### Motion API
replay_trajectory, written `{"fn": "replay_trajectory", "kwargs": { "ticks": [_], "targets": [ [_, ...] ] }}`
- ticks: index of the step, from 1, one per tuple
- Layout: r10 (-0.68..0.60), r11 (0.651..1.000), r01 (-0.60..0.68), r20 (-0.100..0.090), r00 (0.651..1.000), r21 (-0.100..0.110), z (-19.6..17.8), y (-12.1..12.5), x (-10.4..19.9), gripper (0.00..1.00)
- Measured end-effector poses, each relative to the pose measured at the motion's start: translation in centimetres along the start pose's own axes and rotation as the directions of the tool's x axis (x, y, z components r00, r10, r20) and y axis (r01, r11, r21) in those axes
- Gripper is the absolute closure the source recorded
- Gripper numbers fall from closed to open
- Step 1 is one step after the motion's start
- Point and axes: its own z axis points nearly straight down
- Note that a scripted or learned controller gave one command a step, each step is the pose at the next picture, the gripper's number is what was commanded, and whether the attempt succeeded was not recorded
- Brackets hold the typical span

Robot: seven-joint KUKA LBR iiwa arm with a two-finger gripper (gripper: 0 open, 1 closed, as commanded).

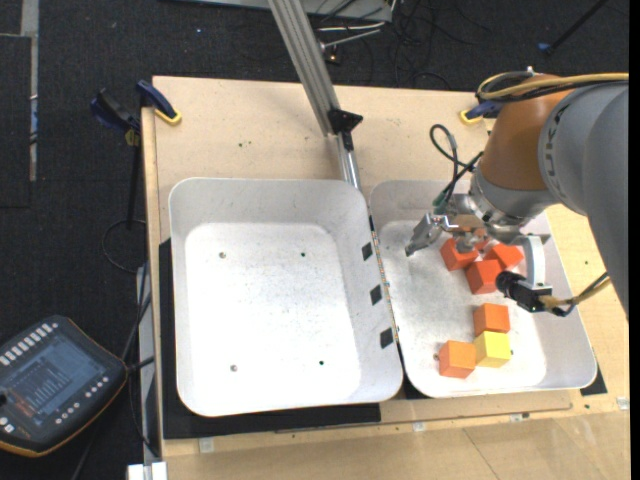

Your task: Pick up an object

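Overhead, the claw [425, 233] hangs low over the right bin [420, 313], whether spread or closed I cannot tell (too small). Red blocks [478, 264] lie just beside it; orange blocks [458, 358] and a yellow block [494, 348] sit nearer the front.

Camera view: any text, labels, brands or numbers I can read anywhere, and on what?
None can be read.
Teach pendant, bottom left: its lit screen shows rows of text or icons, too small and blurred to read.
Black tabs along the seam between the two bins: no lettering can be made out.
Blocks in the right bin, arm and gripper: no visible markings.
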Motion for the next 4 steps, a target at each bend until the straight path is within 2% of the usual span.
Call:
{"fn": "replay_trajectory", "kwargs": {
  "ticks": [1, 2, 3, 4],
  "targets": [
    [-0.001, 1.0, 0.001, 0.002, 1.0, -0.02, 0.0, 0.5, 0.0, 0.0],
    [-0.001, 1.0, 0.001, 0.003, 1.0, -0.022, -0.8, 0.6, -0.1, 1.0],
    [0.001, 1.0, -0.001, -0.003, 1.0, -0.002, -6.5, -0.2, -0.6, 1.0],
    [-0.002, 1.0, 0.002, -0.003, 1.0, -0.001, -8.4, -0.1, -0.6, 1.0]
  ]
}}
